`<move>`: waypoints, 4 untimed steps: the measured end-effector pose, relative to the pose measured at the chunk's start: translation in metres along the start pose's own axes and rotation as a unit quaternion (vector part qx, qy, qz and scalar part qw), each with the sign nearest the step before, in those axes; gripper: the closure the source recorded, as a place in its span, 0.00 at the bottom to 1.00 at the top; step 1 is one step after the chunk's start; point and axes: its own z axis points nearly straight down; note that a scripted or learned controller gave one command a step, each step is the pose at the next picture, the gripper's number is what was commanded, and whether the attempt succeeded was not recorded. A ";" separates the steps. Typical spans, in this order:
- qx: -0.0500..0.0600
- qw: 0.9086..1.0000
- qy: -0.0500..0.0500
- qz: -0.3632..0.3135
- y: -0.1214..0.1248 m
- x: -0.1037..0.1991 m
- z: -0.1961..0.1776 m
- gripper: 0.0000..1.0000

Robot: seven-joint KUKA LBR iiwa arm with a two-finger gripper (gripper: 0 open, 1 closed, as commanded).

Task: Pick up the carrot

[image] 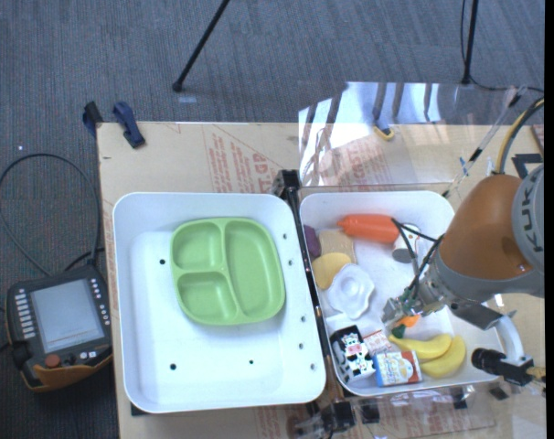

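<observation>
I saw the carrot [369,228] lying at the right bin's [442,199] upper edge, long axis left-right, up and left of my end effector [407,316]; its opening I couldn't tell.

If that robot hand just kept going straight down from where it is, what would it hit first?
Probably the banana, lying just below the gripper in the right bin. Depth is hard to judge from above; the carrot lies well away.
</observation>
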 end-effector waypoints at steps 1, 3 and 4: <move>0.002 1.000 0.002 0.005 -0.001 -0.001 -0.009 1.00; -0.002 0.983 -0.002 0.186 -0.012 0.074 -0.090 1.00; -0.002 0.997 -0.003 0.077 -0.028 0.021 -0.087 1.00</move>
